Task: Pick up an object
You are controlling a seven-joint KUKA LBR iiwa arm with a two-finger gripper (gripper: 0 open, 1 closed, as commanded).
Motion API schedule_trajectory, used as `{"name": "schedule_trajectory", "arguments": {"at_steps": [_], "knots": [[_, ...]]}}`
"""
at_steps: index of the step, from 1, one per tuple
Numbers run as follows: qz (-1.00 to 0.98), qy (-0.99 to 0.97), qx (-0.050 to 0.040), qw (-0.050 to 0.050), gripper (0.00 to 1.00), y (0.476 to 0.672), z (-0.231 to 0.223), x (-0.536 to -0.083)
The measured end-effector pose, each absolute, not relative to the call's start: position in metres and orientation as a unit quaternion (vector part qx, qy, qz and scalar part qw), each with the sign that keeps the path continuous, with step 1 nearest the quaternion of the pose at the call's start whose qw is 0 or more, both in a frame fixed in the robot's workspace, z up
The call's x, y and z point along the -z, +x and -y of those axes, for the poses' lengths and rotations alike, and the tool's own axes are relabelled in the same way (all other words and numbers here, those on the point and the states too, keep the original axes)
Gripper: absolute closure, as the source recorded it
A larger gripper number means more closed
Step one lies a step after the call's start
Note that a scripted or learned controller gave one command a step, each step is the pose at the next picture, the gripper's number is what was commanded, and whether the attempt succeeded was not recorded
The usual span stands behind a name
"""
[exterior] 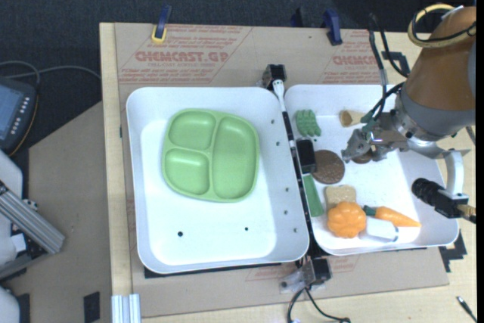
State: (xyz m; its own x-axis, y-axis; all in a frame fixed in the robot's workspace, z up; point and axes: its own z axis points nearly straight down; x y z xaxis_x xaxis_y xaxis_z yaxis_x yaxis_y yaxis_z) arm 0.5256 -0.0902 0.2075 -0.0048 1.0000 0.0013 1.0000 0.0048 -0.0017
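At the near edge of the right bin (435,238) lay the food toys, close together: an orange pumpkin (346,219) touching a carrot (393,216) on its right, and under the carrot's tip a small white and blue piece (383,232) which I could not identify. Just behind the pumpkin sat a tan slice like bread (340,194), and on its left a long green bar (313,194) lay along the wall between the two bins. A little farther, a brown round disc (329,166) rested beside a black block (305,154) at that same wall. The gripper (366,147) hung over the middle of the right bin, just to the right of the brown disc, with a dark brown thing partly hidden below it; whether its fingers were apart or together I could not tell, and nothing was clearly seen between them. The arm (442,79), orange and grey, came in from the right above it. Behind the disc, a green ridged toy (307,123) lay near the far left corner of this bin, and a small tan piece (347,117) lay well to its right. In the left bin (151,231) a light green plate with three sections (211,155) lay flat, more toward the far side. The bench (121,57) behind showed red printing and two clamps (161,24).
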Motion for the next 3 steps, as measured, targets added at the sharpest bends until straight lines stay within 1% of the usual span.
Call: {"name": "schedule_trajectory", "arguments": {"at_steps": [1,2,3], "knots": [[0.709,-0.705,0.0003,0.001,1.0,0.533,0.042,-0.206],[0.709,-0.705,0.0019,-0.001,1.0,0.549,-0.008,-0.225],[0.709,-0.705,0.0015,-0.001,1.0,0.56,-0.062,-0.225]]}}
